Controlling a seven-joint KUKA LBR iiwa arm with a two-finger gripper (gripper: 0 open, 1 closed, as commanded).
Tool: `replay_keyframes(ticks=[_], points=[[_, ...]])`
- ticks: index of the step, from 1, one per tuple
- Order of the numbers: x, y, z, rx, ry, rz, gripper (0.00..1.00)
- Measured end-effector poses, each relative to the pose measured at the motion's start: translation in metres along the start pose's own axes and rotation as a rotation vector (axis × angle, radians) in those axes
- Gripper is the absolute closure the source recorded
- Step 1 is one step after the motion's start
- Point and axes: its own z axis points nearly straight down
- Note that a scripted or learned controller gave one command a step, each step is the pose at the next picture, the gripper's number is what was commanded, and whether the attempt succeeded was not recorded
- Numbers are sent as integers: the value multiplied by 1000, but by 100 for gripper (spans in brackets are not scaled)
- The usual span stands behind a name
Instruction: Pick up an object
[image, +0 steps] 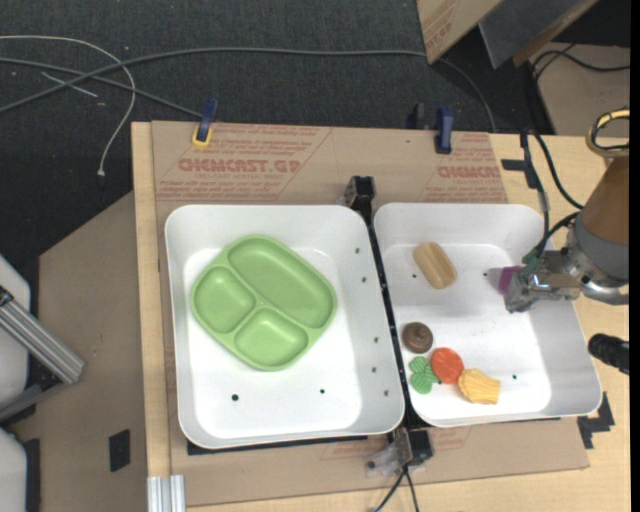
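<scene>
We see gripper (522, 283) low over right bin (560, 392), right of frame; purple object (508, 277) at its tip. Fingers' state: we cannot tell. Step, we judge: grasp attempt. Next: lift, check hold.

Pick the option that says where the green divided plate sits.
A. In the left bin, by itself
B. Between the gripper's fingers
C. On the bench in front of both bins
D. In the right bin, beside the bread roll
A: the green plate lies flat in the left bin with nothing else around it, while the bread roll and the other small food items are in the right bin.
</scene>
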Motion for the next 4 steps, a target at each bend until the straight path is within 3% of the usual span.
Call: replay_keyframes(ticks=[1, 3, 4], points=[[0, 1, -38, 2, 1, -1, 100], [107, 14, -29, 5, 3, -2, 100], [161, 17, -42, 4, 3, -4, 100]])
